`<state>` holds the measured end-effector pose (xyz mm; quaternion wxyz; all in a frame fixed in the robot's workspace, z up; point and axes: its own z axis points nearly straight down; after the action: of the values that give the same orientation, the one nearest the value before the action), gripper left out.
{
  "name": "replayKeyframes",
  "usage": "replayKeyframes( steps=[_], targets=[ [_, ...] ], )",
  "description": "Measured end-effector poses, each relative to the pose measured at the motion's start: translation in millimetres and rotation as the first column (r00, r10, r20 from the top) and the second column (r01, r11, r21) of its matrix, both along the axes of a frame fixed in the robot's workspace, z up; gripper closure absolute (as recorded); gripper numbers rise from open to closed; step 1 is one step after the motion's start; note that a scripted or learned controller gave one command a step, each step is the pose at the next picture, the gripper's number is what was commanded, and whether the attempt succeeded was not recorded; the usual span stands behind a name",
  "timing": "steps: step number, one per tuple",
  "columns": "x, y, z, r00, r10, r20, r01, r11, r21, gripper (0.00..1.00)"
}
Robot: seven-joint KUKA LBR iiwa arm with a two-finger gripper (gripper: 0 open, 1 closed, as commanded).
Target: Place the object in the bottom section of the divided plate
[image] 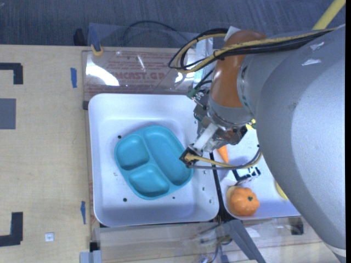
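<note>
Pale wooden bench, two shallow white bins side by side, and we're looking down on them at a slant. The left bin [109,119] holds a blue divided plate [131,151], smooth moulded plastic with rounded corners. Its three wells are bare, the bottom section [148,181] included.

The gripper [219,141] hangs at centre frame, over the wall between the bins. Whether the claw is spread or pressed together, I cannot tell; the wrist hides it. Just under it peeks an orange sliver [222,153], too covered to name.

Lower right, in the right bin [253,152], sits a round orange fruit [243,200]. It's glossy, faintly ribbed, with a green nub on top, and well apart from the plate. Which of the two is the object, I can't say for sure.

The fruit looks light and stiff, likely a toy, and slick-skinned. It should roll if nudged, so I'd pinch it square across its widest middle.
</note>
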<state>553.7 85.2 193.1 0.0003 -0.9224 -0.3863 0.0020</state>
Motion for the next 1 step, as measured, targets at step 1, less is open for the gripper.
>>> replayKeyframes(
  steps=[1],
  targets=[
    [-35.4, 87.1, 111.2, 0.978, -0.209, 0.008, 0.209, 0.978, 0.007, 1.00]
  ],
)
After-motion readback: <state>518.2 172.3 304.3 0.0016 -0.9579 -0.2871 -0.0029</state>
